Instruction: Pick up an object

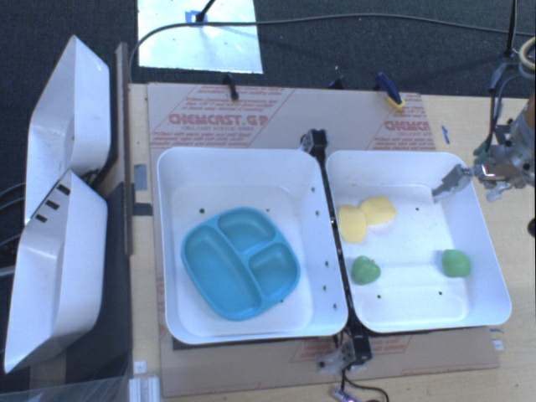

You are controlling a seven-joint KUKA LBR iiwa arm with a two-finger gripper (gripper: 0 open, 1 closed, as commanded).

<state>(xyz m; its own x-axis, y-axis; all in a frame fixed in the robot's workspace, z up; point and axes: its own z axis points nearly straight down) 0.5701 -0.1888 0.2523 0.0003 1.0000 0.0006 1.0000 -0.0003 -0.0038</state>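
In the right bin lie two pale yellow pieces, touching each other near its left wall. A green piece lies just below them, and a second green piece lies near the right wall. My gripper hangs over the bin's far right corner, above and a little right of that second green piece. It is open, with nothing between its fingers. The arm enters from the right edge.
The left bin holds a blue divided plate. A black clamp strip runs between the two bins. Two spare white bins lean at the far left, off the bench. A blue and yellow clip lies on the board behind the bins.
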